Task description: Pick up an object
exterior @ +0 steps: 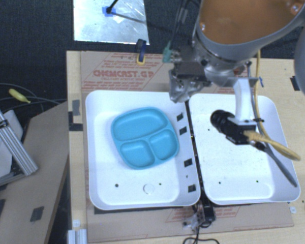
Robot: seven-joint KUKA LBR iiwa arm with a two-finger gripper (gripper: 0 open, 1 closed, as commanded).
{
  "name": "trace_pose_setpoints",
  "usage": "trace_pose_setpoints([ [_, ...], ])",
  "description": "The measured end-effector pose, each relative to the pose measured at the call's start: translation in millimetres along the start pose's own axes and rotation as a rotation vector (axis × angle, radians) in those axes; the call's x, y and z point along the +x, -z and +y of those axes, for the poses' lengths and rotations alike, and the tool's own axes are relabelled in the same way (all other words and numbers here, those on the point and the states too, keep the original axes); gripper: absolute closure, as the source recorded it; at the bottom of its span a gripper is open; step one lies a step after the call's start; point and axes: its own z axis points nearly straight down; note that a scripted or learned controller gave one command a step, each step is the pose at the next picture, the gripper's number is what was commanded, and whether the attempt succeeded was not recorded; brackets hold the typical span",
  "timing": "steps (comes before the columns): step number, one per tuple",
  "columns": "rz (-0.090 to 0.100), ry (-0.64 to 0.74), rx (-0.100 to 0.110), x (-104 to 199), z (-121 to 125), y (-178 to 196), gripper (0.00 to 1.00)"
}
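Note:
A light blue divided plate [144,137] with three compartments lies flat in the middle of the left white bin [99,182]. My gripper [180,92] hangs at the far end of the ridge between the two bins, above and to the right of the plate and apart from it. The big grey and orange arm reaches in from the upper right and covers the far edge of the right bin [234,187]. Nothing shows between the gripper's tips.
Both bins rest on a cardboard sheet [117,72]. A shiny foil panel [109,11] lies behind it, and a small yellow and blue clip [141,51] sits at the cardboard's far edge. An aluminium frame [7,141] stands at the left.

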Motion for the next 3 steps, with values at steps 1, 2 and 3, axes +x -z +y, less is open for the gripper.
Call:
trace_pose_setpoints([
  [1,-0.001,-0.004,0.000,-4.6,0.5,10.4,1.00],
  [2,0.000,0.000,-0.003,-4.3,1.0,21.5,1.00],
  [3,-0.007,-0.017,0.013,-65.0,-2.8,-75.0,1.00],
])
